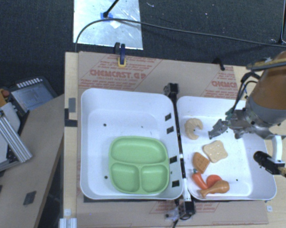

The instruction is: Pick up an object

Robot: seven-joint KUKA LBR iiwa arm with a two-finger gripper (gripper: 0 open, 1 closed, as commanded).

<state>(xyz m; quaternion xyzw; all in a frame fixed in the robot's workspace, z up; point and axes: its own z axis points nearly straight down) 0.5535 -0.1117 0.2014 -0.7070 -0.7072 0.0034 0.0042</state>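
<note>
While we look down on the bench, we take the right bin (pixel 260 187) as our landmark and list what we see.

Arm: we see it reach over the right bin's far right side, grey with an orange band.

Gripper (pixel 218 129): we see it low over the right bin's upper middle, pointing left. We cannot tell how far open it is, and we see nothing held in it.

Croissant (pixel 194 127): we find it in the right bin's upper left part, just beside the gripper tip, apart from it.

Toast slice (pixel 215 151): it lies near the right bin's centre, below the gripper.

Orange biscuit (pixel 200 162): it lies just left of the toast slice, close to the right bin's left wall.

Drumstick (pixel 216 187): it rests by the right bin's near wall.

Carrot (pixel 199 180): it lies touching the drumstick on its left side.

Red piece (pixel 213 178): it sits just above the drumstick; we cannot tell what it is.

Left bin (pixel 92 132): it stands touching the right bin's left wall.

Green tray (pixel 138 164): it sits in the left bin, with three compartments, near the wall shared with the right bin.
</note>
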